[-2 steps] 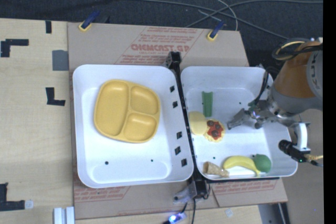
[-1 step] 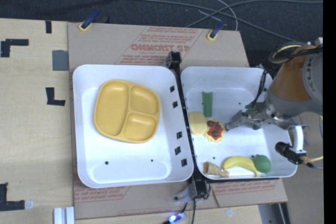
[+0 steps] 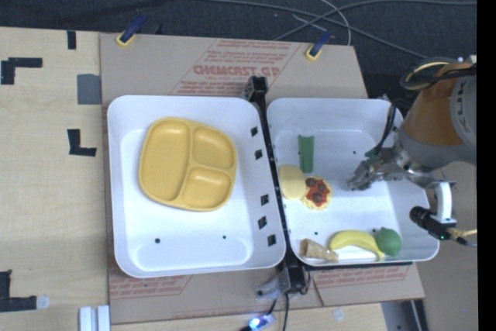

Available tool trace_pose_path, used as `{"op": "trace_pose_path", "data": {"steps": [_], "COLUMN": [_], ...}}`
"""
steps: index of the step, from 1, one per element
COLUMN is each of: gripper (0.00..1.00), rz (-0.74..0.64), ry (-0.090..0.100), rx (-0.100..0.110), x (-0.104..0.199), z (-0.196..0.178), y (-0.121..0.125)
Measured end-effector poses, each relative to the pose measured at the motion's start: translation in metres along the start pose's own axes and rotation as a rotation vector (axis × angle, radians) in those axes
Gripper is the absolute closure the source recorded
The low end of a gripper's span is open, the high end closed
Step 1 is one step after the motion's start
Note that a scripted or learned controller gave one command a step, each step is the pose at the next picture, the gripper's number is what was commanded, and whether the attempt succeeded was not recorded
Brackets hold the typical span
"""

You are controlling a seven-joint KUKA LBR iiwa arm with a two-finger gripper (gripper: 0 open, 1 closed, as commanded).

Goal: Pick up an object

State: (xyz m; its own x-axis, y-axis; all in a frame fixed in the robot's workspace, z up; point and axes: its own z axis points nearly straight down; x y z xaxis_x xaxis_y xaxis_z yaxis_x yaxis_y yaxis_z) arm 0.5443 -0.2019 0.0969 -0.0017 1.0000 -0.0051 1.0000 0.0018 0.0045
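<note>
The right white bin [image 3: 341,111] holds several toy foods. A green stick-shaped piece [image 3: 306,153] lies near its left middle. Below that sits a pale yellow piece with a red topping [image 3: 304,188]. Along the front wall lie a tan wedge [image 3: 314,249], a yellow banana [image 3: 355,243] and a green round piece [image 3: 389,241]. My gripper [image 3: 361,177] hangs low over the bin floor at the right middle, to the right of the red-topped piece and apart from it. I see nothing between its fingers.
The left white bin [image 3: 124,190] holds a yellow divided plate [image 3: 187,163]. Both bins rest on a cardboard sheet [image 3: 232,66] on the wooden bench. Black cables [image 3: 256,0] run across the dark floor behind. The grey arm with its orange band [image 3: 434,116] overhangs the right bin's right wall.
</note>
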Motion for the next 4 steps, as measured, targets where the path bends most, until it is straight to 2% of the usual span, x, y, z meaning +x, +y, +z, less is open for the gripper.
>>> {"op": "trace_pose_path", "data": {"steps": [1,3,4], "gripper": [1.00,1.00,1.00], "rz": [0.002,0.000,-0.003], "ry": [0.005,0.003,0.006], "rx": [0.003,0.000,0.006], "x": [-0.004,-0.002,0.045], "z": [-0.056,-0.153,-0.141], "y": [-0.008,0.000,0.001]}}
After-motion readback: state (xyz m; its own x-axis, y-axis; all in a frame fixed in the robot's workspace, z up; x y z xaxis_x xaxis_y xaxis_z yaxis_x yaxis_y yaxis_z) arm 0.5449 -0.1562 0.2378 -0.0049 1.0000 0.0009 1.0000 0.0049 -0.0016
